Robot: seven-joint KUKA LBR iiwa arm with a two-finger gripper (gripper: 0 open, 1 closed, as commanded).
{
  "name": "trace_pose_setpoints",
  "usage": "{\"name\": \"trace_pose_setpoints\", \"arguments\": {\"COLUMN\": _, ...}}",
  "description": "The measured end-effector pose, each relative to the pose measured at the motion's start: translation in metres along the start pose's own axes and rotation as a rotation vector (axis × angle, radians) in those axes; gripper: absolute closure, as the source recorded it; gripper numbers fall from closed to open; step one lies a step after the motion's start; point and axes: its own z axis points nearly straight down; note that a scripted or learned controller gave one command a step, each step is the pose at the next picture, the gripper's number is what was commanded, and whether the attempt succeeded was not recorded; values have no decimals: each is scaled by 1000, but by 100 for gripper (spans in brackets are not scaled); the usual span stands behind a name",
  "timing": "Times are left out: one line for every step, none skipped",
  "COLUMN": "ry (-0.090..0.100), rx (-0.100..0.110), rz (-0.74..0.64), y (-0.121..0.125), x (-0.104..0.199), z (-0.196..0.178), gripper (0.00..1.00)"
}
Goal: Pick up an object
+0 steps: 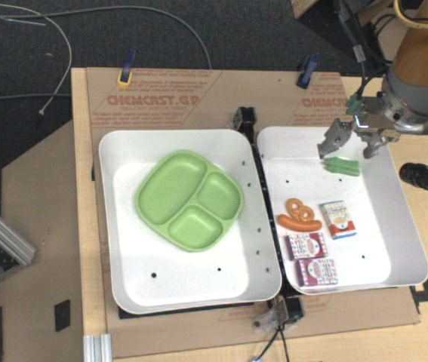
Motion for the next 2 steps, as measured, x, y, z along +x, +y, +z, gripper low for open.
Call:
{"name": "trace_pose_setpoints", "arguments": {"ry": 0, "rx": 1, "rz": 1, "y": 9, "x": -3, "z": 50, "gripper": 0}}
{"name": "trace_pose_setpoints", "arguments": {"ry": 1, "rx": 4, "rz": 0, "y": 12, "x": -6, "z": 93, "gripper": 0}}
